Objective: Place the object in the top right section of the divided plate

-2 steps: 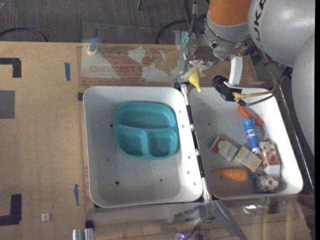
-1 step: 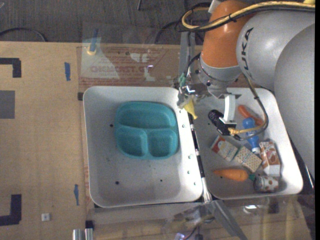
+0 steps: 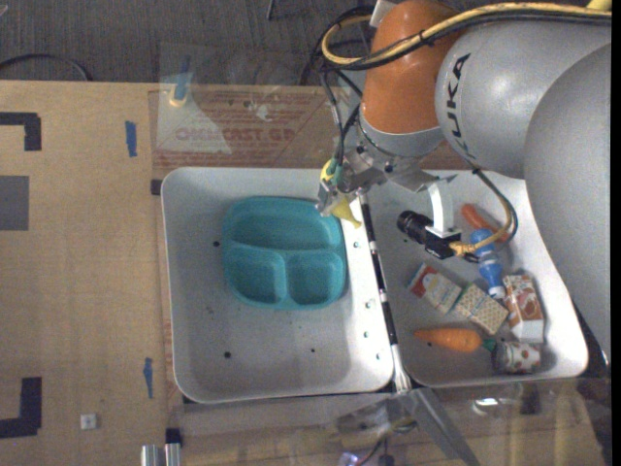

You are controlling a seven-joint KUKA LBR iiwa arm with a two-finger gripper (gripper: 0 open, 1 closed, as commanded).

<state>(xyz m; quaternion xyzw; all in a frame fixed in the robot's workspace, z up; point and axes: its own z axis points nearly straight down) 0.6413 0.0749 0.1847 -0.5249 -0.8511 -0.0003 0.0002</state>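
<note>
Poised at the plate's 2 o'clock edge: gripper [image 3: 340, 200], with a small yellow object [image 3: 346, 212] right at its tip, over the rim of the teal divided plate [image 3: 238, 260]. Impossible to tell whether clamped on the object or merely touching it; too small and too shadowed by the arm [image 3: 505, 76].

To do the placing well:
- Carry a little further toward 9 o'clock, so as to clear the plate's raised rim and sit squarely over a compartment, not on a ridge.
- Aim for the section nearest 1 to 2 o'clock on the plate, probably the right end of the long upper compartment, though hard to say which section counts as top right from this slant.
- Lower close before letting go; likely to bounce or roll otherwise, being small and light-looking.
- Lift straight up afterwards, without dragging the plate.

Surface: shallow white left bin [image 3: 194, 309], smooth and slippery-looking, with the plate lying loose in it, so easily nudged. Joined at 3 o'clock to the right bin [image 3: 568, 357], cluttered with a carrot [image 3: 448, 339], small cartons [image 3: 437, 287] and a blue bottle [image 3: 488, 260].

Room: pale wooden bench [image 3: 78, 260] at 9 o'clock, marked with blue tape [image 3: 130, 139]; dark floor at 12 o'clock.
</note>
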